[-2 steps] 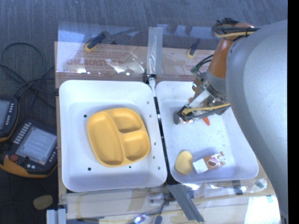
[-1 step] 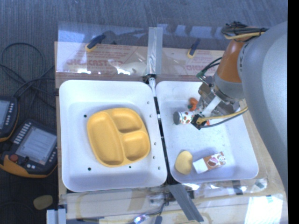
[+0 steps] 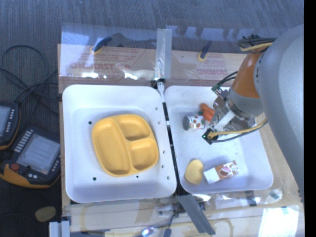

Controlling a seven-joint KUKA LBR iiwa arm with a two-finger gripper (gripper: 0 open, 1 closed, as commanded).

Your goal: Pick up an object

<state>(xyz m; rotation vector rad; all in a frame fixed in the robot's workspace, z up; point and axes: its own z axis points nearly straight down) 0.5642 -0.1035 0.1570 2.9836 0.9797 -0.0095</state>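
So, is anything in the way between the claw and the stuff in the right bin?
Nothing visible. The gripper is over the right bin, close beside the orange piece and small spotted can; the yellow lump and white carton lie uncovered nearer the front.

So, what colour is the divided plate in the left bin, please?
The plate is yellow, per the camera view.

I'm seeing dark blue-grey ribbed carpet [image 3: 148, 4] stretching around the pale wooden bench [image 3: 138, 58], with thin black cables [image 3: 29, 89] trailing across it at left.
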